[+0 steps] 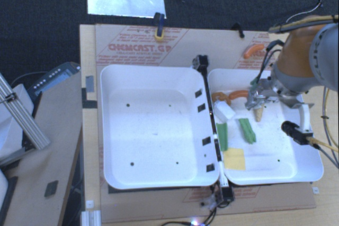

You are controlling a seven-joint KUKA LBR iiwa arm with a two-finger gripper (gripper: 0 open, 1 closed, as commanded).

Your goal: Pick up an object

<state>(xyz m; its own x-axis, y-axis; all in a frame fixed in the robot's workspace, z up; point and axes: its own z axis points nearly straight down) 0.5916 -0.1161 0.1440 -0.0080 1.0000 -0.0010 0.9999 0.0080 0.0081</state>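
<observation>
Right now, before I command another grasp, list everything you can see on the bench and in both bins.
Left bin: 1, white, left half of the bench.
Right bin: 1, white, beside the left bin.
Green sticks: 2, green, middle of the right bin, one by the divider.
Yellow square: 1, yellow, near corner of the right bin.
White block: 1, white, right bin by the divider.
Orange curved piece: 1, orange, far side of the right bin.
Orange piece: 1, orange, on the board beyond the right bin.
Cone: 1, tan, right bin below the gripper.
Gripper: 1, grey, over the right bin's far side.
Arm: 1, grey and orange, reaching in from the right.
</observation>
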